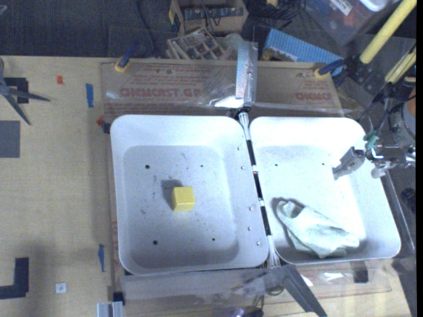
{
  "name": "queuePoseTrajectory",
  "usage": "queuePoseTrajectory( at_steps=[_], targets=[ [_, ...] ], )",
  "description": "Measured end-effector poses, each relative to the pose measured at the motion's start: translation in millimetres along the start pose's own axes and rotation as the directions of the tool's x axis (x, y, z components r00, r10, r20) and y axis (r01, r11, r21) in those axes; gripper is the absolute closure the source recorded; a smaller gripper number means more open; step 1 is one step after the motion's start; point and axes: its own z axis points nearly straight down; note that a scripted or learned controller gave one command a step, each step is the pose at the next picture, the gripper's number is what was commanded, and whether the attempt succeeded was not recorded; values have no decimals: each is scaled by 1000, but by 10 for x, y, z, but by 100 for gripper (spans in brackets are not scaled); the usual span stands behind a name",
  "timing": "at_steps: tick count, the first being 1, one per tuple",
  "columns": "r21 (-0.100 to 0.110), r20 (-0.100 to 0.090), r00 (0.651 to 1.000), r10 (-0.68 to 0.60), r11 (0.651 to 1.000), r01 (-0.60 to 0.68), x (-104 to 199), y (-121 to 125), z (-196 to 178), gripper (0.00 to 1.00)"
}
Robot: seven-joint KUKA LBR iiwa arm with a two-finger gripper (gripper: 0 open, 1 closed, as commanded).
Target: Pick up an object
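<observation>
1. The claw (346,164) hangs over the right bin's (390,233) far right side, near its rim, with nothing visibly in it; how far it is open I cannot tell.
2. Nearest it, one crumpled white cloth (316,230) lies on that bin's front floor. It looks soft, light and floppy; pinching a raised fold near the middle seems best.
3. Farther off, one small yellow block (183,198) sits mid-floor in the left bin (132,137). It looks light, possibly spongy; squeeze across its flat sides.
4. Count: two bins, one cloth, one block.
</observation>
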Motion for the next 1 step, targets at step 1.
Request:
queuePoseTrajectory(
  at_steps=[1],
  targets=[
    [-4, 3, 965, -261, 965, 261, -357, -29, -69, 0]
  ],
)
